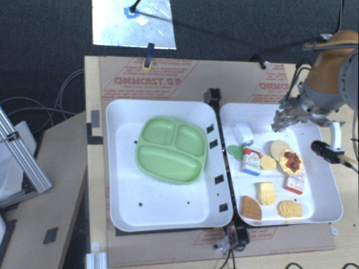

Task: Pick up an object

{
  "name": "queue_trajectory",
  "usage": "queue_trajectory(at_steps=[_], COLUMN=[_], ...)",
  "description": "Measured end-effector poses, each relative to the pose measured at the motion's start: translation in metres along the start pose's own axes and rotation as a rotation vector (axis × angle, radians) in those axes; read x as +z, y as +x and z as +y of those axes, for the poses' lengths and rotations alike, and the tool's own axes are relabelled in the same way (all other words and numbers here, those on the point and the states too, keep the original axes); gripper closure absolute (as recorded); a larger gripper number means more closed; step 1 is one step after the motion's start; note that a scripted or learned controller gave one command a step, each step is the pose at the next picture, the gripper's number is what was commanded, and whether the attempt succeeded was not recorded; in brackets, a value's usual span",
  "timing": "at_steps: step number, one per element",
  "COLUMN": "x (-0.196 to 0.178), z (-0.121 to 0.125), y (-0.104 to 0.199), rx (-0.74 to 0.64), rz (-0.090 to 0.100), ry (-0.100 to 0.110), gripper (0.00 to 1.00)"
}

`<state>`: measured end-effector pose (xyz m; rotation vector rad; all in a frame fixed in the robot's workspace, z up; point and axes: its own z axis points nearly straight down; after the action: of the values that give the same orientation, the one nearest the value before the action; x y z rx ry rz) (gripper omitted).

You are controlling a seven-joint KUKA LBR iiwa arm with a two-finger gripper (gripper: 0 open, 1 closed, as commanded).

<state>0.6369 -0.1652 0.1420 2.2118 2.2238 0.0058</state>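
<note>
- Right bin (pixel 328 200), near end: waffle (pixel 251 208), cracker (pixel 266 193), biscuit (pixel 289 209).
- Middle: carton (pixel 252 161), pizza slice (pixel 292 162), all lying flat, loose.
- Far end: gripper (pixel 282 120), above the bin's far right corner; the toys lie toward the near-left of it, pizza slice nearest.
- Gripper state: cannot tell, probably nothing held; too small to judge.
- Left bin (pixel 120 206): green tray (pixel 171 150), well apart.

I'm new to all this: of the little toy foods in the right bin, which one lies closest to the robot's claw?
The small white block, near the bin's far left. It lies closest to the gripper, apart from the yellow and red pieces clustered nearer the camera.
</note>
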Motion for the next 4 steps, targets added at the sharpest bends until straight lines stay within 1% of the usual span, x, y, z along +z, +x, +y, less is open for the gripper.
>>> queue_trajectory(at_steps=[2,3,4], x=[-0.085,-0.085,-0.095], z=[0.003,-0.008,-0.008], y=[0.0,0.058,0.112], rx=[-0.001,-0.004,-0.005], rz=[0.0,0.003,0.003], ry=[0.001,0.005,0.003], gripper=[1.0,1.0,1.0])
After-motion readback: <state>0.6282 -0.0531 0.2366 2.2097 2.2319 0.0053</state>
